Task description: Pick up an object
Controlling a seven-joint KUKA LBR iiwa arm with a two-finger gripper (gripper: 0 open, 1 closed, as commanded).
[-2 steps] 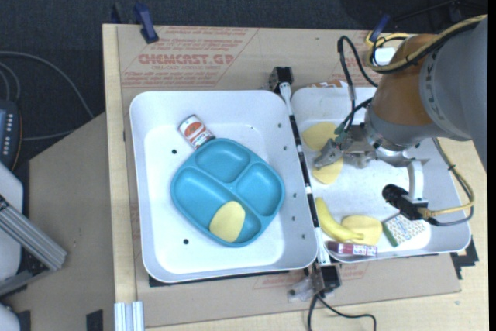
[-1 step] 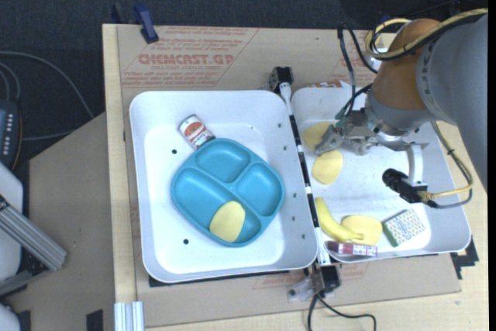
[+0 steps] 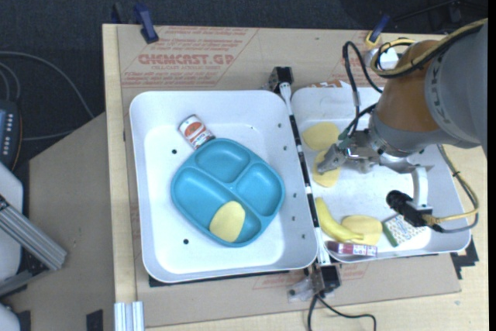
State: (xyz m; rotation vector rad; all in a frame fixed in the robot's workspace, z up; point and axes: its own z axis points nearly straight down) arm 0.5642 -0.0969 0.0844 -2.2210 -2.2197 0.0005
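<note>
Now gripper [image 3: 332, 160] low in right bin [image 3: 341, 98], fingers narrow, holding nothing; yellow piece [image 3: 326, 178] just under tips.

The arm [image 3: 442, 89] runs off the right edge and covers much of the right bin [image 3: 325, 101], hiding its far right wall and part of its floor. The tool [image 3: 332, 159] is small and dark against the arm; its finger state cannot be made out. A yellow piece [image 3: 327, 177] lies partly under it. The small can [image 3: 195, 131] has a label too small to read. The packet [image 3: 353, 249] at the bin's near rim is blurred. The tabletop [image 3: 116, 167] is cut at the bottom.
</note>
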